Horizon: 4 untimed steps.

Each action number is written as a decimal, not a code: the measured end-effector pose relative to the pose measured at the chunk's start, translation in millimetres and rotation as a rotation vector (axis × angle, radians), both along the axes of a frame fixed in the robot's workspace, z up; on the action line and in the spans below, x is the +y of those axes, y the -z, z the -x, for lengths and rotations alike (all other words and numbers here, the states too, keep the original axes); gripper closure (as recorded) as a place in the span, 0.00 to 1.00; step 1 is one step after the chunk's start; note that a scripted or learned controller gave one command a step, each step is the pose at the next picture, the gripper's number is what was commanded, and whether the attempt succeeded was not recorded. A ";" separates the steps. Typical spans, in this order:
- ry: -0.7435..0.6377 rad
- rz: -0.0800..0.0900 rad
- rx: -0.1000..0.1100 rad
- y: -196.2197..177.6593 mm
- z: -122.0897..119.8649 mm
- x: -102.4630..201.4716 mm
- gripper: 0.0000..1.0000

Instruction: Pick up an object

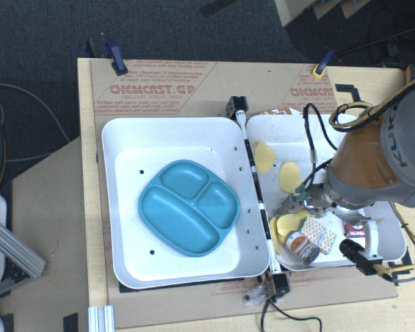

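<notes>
Inside left bin [117, 185], one blue plate [187, 207]; right bin [280, 126], three yellow pieces [265, 156].

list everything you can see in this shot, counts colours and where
bins: 2, white, side by side on the bench
divided plate: 1, blue, three compartments, middle of the left bin
yellow pieces: 3, pale yellow, left part of the right bin
small packet: 1, white with red pattern, front of the right bin
clamps: 2, blue, back edge of the bench
arm: 1, grey with orange band, over the right bin
tool: 1, low among the right bin's items
</notes>
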<state>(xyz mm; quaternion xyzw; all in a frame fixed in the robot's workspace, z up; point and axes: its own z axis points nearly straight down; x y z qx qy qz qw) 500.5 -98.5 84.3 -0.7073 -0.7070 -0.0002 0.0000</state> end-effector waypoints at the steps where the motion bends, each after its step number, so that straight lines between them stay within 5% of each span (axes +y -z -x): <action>1: 0.000 0.000 0.000 0.1 -7.4 -0.1 0.00; 3: -0.002 0.001 0.000 -0.5 -105.1 -6.7 0.00; 4: -0.001 0.000 0.002 -0.1 -76.7 5.4 0.00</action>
